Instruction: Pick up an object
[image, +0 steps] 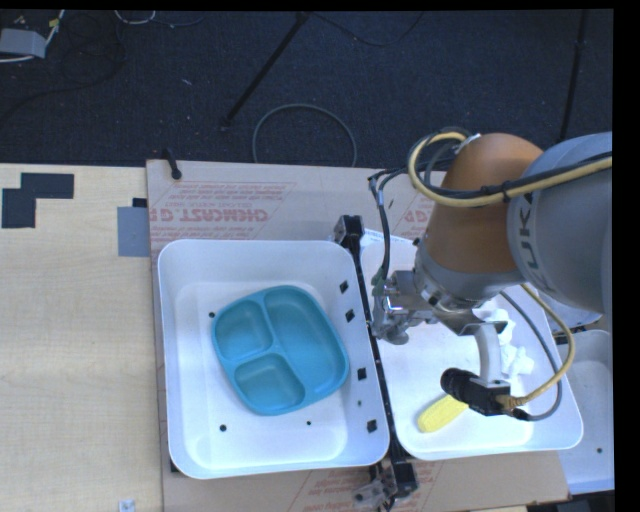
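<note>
A: What was in the bins, and what were they made of?

B: Both were shallow white plastic w/ rounded corners. The left bin (175, 300) held a plate (280, 348): smooth blue plastic, a rounded rectangle w/ three compartments, lying flat and turned at an angle near the bin's middle. The right bin (560, 430) held a yellow piece (438, 414), short, stubby and smooth, near the front wall. A white wad (516, 352) lay further back, crumpled like paper or cloth, partly hidden by the arm (480, 220).

A: What was under the bins?

B: Brown cardboard (250, 195) w/ red print, on a pale wood-grain bench (70, 350).

A: Where was the gripper?

B: The gripper (393, 322) was bare metal, low over the right bin's left edge, just beside the strip where the two bins meet. The arm's orange band bulged above it.

A: Open or closed?

B: Couldn't tell; the wrist hid too much. I saw nothing held.

A: How did the things lie relative to it?

B: The plate lay to its left across the divide, near but apart. The yellow piece was toward the front and a bit right, also apart. The wad was well to the right, past the wrist.
</note>
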